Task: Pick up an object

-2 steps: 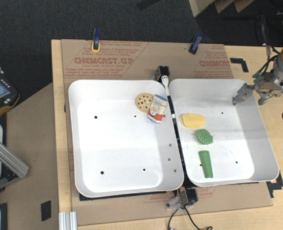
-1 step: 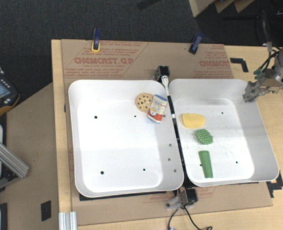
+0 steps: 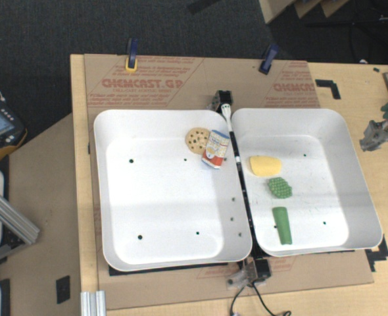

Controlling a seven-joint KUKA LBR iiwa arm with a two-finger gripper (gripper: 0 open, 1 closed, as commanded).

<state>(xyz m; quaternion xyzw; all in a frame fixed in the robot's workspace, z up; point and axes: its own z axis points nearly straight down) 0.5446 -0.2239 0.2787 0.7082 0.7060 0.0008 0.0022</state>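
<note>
Left bin [image 3: 115, 196]: cookie [image 3: 196, 139], carton [image 3: 215, 149] by divider.
Right bin [image 3: 352, 176]: yellow piece [image 3: 265, 166], green ball [image 3: 280, 188], green stick [image 3: 282, 226].
Tool [image 3: 378, 133]: at desk's right edge, grip state cannot be told.
Risk: items near walls, likely finger collision or slip.

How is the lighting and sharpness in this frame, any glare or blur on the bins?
Camera view: even overhead light, with a brighter band across the left bin floor and soft shadows along its walls; no harsh glare. The cookie, yellow piece and green stick read fairly sharp; the end effector at the right edge looks soft.
</note>
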